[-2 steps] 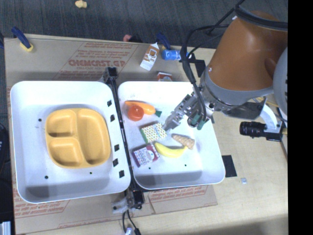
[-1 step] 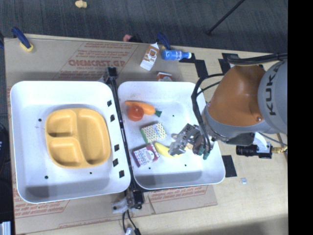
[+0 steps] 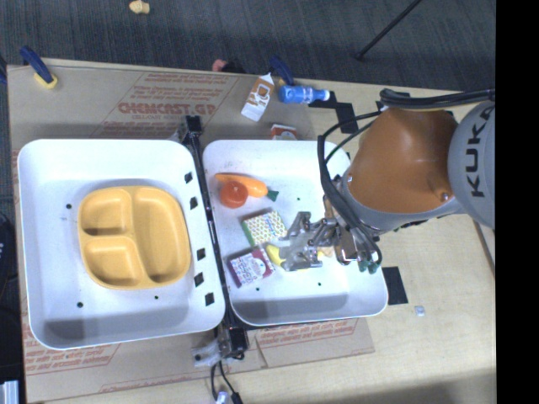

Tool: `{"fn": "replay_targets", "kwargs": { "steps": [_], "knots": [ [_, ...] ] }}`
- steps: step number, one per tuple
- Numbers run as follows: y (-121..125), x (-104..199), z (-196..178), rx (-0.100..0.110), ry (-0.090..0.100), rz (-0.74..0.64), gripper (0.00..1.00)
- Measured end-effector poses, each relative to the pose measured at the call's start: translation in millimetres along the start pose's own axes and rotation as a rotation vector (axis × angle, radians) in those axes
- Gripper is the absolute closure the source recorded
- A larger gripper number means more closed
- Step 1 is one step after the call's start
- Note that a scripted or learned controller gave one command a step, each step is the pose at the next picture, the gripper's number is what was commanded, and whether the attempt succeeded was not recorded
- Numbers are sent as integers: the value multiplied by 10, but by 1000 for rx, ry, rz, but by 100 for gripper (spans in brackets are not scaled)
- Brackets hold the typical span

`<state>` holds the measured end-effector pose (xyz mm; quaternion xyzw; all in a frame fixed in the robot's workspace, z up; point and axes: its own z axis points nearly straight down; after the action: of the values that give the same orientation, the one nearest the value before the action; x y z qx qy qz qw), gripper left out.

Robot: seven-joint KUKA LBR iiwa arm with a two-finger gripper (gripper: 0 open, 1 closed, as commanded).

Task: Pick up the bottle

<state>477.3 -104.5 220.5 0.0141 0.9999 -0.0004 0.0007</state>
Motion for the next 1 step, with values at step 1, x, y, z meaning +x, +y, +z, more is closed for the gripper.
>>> {"fn": "replay_targets", "kwargs": {
  "steps": [1],
  "knots": [
    [-135,-3,-689,1,-1,-359,100]
  ]
}}
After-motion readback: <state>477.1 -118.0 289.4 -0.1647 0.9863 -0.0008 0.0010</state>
